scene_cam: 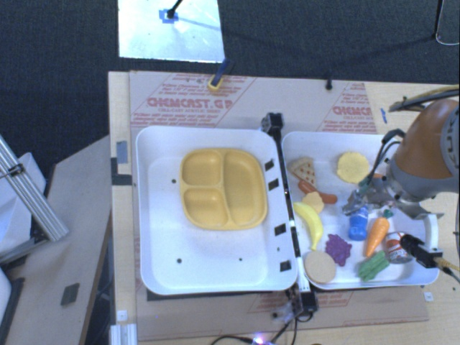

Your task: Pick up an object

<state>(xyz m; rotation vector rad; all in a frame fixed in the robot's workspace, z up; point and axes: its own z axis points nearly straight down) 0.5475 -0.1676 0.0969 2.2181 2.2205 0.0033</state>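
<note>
the left bin (154, 264) held only a yellow divided plate (221, 188). in the right bin (430, 277), right of the plate, lay a banana (311, 223), purple grapes (338, 249), a blue block (358, 223) and a carrot (374, 236). the gripper (357, 201) hovered over the block; whether it was clenched, cannot tell. the block looked light, rigid, best pinched across its flat sides.

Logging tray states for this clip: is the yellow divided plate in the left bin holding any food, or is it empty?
Empty. The yellow plate shows bare compartments; the toy food lies in the right bin.

The arm (431, 149) runs off the right edge — its fingers too blurred to read.
</note>
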